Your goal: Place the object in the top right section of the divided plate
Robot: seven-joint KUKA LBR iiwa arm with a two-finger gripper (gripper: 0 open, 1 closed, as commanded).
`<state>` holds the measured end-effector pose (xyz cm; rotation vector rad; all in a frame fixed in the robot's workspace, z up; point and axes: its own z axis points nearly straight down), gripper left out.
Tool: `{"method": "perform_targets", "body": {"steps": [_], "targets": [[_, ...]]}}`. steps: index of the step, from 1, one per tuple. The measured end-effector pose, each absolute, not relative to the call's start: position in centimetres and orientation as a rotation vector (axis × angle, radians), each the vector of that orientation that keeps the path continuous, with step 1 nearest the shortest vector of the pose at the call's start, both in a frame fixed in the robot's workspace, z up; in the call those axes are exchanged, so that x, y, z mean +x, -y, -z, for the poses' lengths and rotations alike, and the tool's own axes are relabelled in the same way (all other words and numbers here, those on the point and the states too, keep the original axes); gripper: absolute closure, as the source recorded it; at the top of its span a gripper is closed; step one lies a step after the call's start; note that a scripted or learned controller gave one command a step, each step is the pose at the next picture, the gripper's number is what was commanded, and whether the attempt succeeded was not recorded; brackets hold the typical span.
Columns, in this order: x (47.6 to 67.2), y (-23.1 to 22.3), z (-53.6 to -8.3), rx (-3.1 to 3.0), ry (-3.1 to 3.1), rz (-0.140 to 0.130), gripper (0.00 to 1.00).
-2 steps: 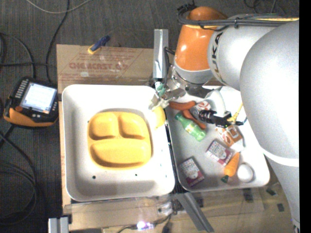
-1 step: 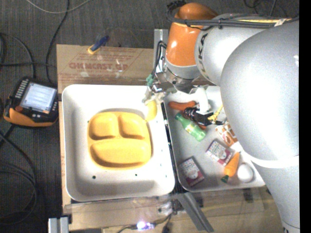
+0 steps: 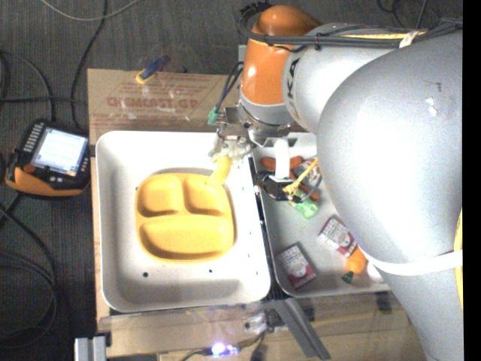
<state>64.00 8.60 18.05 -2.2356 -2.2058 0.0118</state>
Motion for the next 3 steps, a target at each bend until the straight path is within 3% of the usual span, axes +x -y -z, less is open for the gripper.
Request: {"method": "perform_targets", "body": {"steps": [1,2,3], "targets": [[62.68,-6.84,-18.0,-2.488,1.916,-0.015,1.0],[62.7,-6.8,-18.04,-2.49,1.916,-0.015,0.0],[62.67,-6.76,-18.62,-2.487,1.919,-0.027,1.0]]}}
